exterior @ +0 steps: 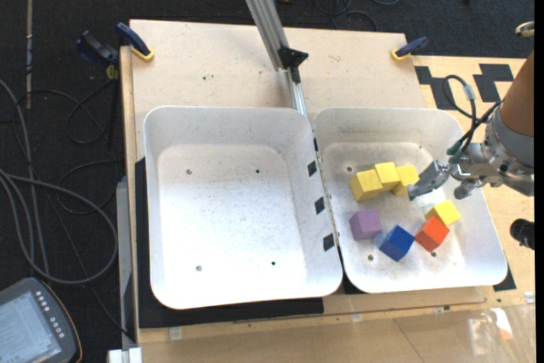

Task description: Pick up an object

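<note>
The right bin holds several small blocks. Three yellow blocks lie in a row near its middle. A purple block, a blue block, an orange-red block and another yellow block sit nearer the front. My gripper reaches in from the right and hangs low at the right end of the yellow row, close beside the rightmost yellow block. Whether it touches that block I cannot tell. Nothing is visibly lifted.
The left bin stands beside the right one, sharing a middle wall. A slanted metal pole comes down to the bins' back junction. Clamps sit at the board's far corners, and cables trail off my wrist at the right.
</note>
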Motion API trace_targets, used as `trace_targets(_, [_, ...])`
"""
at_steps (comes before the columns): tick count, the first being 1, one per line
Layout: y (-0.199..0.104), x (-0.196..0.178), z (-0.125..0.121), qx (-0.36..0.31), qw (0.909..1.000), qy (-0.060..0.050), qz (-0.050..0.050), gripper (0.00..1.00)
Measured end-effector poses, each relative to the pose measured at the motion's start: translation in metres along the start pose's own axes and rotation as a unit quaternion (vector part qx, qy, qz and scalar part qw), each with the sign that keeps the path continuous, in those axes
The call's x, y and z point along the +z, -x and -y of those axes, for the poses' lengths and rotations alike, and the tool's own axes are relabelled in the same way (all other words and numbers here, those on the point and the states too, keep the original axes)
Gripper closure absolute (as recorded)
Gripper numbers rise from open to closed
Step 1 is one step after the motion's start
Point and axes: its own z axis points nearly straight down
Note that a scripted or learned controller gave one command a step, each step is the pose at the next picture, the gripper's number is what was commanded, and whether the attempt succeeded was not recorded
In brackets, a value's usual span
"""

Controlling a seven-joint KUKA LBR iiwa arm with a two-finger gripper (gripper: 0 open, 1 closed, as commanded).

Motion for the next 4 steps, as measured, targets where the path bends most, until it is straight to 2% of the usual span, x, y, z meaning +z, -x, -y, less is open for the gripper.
trace_targets(1, [0.0,-0.002,-0.001,0.001,1.0,0.002,0.0,0.0])
trace_targets(2, [0.0,0.042,0.004,0.001,1.0,0.0,0.0,0.0])
trace_targets(3, [0.006,0.098,-0.002,0.001,1.0,-0.001,0.0,0.0])
trace_targets(4, [0.007,0.131,-0.004,0.0,1.0,0.005,0.001,0.0])
